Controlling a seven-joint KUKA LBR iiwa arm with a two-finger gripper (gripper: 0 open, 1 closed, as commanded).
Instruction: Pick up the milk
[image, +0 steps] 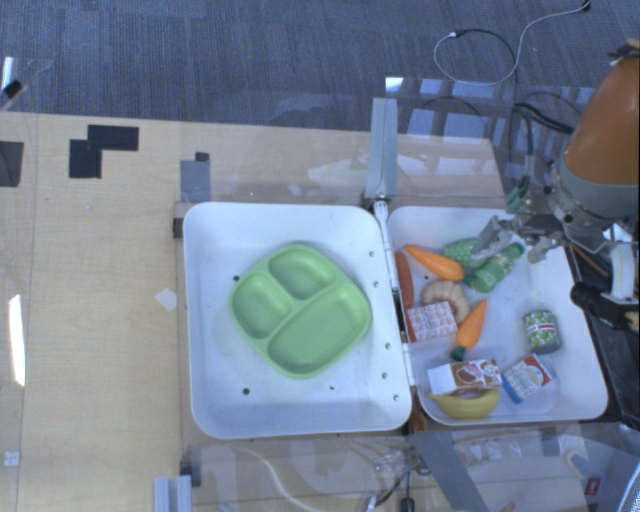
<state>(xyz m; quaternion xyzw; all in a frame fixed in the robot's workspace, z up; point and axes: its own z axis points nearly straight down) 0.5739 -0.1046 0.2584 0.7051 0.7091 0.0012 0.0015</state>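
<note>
Hand (497, 238) over right white bin (590, 400).
I can't tell its grip state (small blue-and-white milk carton (527, 378) sits near front, apart).

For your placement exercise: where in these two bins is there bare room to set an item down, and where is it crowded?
Left bin: bare floor rings the green divided plate, widest along the near wall. Right bin: crowded; carrots, cartons, banana and can leave one small patch between the can and the green bottle.
</note>
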